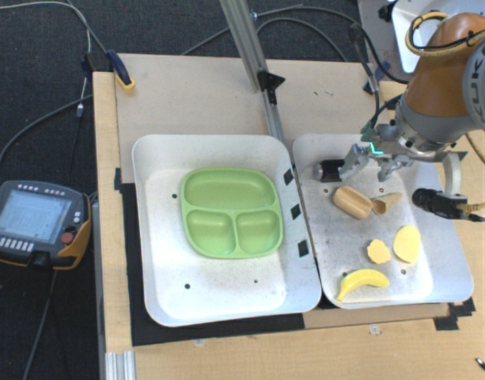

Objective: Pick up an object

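My gripper [374, 162] hangs just above the smooth, rounded wooden piece [354, 203] in the right bin [456, 279], with its fingers apart and nothing between them. Below that wooden piece lie a curved yellow banana [363, 282] and two flat yellow slices [394, 247], well apart from it. Left of it, the other bin [159, 291] holds a shiny green plate [229, 212] with three sections.
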